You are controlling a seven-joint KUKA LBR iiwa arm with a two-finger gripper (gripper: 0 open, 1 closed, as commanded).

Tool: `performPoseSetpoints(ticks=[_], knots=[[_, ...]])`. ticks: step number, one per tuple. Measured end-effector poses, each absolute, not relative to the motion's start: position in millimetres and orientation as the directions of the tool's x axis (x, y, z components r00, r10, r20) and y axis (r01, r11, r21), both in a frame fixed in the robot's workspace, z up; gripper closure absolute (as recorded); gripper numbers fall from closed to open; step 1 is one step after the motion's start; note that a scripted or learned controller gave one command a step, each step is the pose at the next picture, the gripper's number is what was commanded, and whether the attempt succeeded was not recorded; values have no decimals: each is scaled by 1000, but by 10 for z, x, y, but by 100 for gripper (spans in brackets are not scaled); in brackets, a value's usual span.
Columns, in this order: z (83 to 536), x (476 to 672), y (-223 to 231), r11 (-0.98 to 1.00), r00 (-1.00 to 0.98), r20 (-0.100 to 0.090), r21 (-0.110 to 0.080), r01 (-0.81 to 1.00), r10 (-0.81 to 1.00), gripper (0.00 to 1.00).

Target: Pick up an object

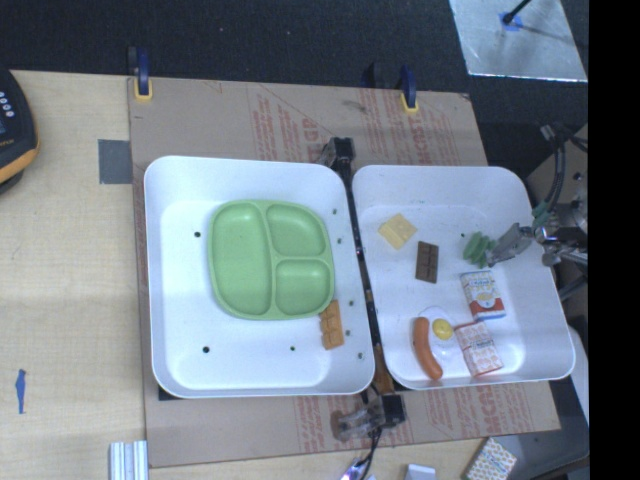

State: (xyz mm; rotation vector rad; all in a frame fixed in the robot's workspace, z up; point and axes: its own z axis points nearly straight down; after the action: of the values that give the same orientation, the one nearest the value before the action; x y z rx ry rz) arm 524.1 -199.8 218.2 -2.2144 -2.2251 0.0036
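Observation:
The right bin [500, 183] holds several small toy foods. A yellow cheese square [397, 231] lies near its back left, with a brown chocolate bar [427, 261] beside it. A green piece [476, 248] sits toward the right wall. Two small red-and-white cartons [482, 294] [478, 348], a fried egg [441, 326] and a hot dog [427, 348] lie at the front. My gripper [510, 242] reaches in low over the right rim, its grey tip right beside the green piece, touching or nearly touching it.
The left bin [170, 268] bears a green divided plate [270, 258] and an orange cracker [331, 325] near its front right. A clamp and cables sit between the bins at front [365, 418] and back [340, 151]. A dark device [12, 123] rests at the far left.

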Motion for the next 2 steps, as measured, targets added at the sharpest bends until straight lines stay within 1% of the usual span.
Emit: performPoseSetpoints(ticks=[1, 2], knots=[[915, 5636, -1816, 9, -9, 2, -10, 1000, 1000, 0], [924, 6116, -2122, 7, -7, -2, 2, 1000, 1000, 0]])
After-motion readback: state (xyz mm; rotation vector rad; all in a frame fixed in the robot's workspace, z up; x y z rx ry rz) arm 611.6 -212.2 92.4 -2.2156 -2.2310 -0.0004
